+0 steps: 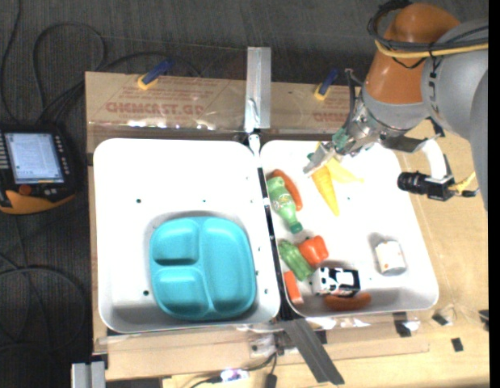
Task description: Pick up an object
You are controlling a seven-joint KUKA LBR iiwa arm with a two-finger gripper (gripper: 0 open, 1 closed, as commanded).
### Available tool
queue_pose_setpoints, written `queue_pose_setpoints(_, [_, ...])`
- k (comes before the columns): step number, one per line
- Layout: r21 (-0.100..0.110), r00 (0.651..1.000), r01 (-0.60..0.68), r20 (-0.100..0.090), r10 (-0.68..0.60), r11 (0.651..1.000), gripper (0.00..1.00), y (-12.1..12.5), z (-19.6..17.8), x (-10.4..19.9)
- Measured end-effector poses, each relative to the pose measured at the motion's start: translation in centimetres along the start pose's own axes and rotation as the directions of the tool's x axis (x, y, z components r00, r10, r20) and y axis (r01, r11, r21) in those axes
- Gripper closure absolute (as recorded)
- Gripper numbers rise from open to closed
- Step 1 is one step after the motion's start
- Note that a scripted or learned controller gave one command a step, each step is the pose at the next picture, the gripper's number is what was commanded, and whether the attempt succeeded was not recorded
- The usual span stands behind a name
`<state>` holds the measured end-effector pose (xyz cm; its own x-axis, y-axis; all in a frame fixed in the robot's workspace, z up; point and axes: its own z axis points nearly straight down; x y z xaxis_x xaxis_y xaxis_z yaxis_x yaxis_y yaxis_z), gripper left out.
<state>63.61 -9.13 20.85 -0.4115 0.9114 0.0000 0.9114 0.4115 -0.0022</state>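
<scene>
Pendant [30, 162]: on dark floor, far left, screen lit.
Left bin [120, 168]: holds teal divided tray [203, 268], toward near edge.
Right bin [411, 225]: green bottle [283, 202] with orange piece along left wall; second green and orange cluster [302, 255] lower; black-and-white toy [337, 280] near front; white cup [389, 256] apart at right.
Yellow object [328, 183]: upper middle of right bin, pointing down, lying flat.
Gripper [326, 157]: low over bin's far edge, tips just above yellow object; finger spread cannot be told.

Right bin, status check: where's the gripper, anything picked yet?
Gripper low at the right bin's far edge, beside the yellow piece. Grasp unconfirmed. Green bottle and white cup lie apart.
</scene>
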Motion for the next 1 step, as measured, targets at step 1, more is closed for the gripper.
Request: queue_pose_setpoints(1, [0.003,1.0,0.001,-0.001,-0.001,1.0,1.0,0.1,-0.64,0.06])
